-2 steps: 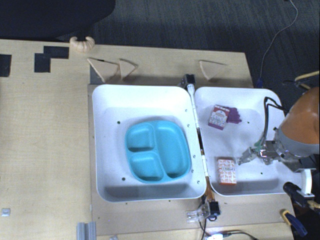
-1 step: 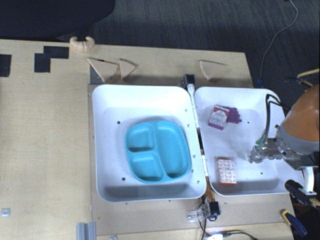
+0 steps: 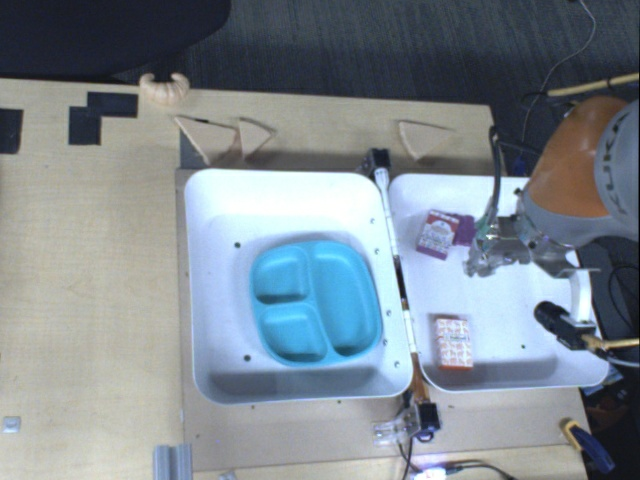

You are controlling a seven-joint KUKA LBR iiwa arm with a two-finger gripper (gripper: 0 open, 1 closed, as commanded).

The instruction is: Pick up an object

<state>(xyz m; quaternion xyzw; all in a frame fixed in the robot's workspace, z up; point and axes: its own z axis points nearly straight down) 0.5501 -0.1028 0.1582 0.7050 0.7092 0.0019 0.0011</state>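
Note:
A blue divided plate [image 3: 316,300] lies in the left bin [image 3: 215,208]. The right bin [image 3: 520,358] holds a small purple and white carton [image 3: 440,234] near its back and a red-patterned white box [image 3: 453,340] near its front. My gripper [image 3: 483,258] hangs over the right bin, just right of the purple carton and a little apart from it. Nothing shows between its fingers.
The two bins meet along a central ridge [image 3: 393,258]. Pale wooden bench [image 3: 90,298] spreads out to the left. The arm's orange band [image 3: 575,168] and grey wrist reach over the right bin's right side.

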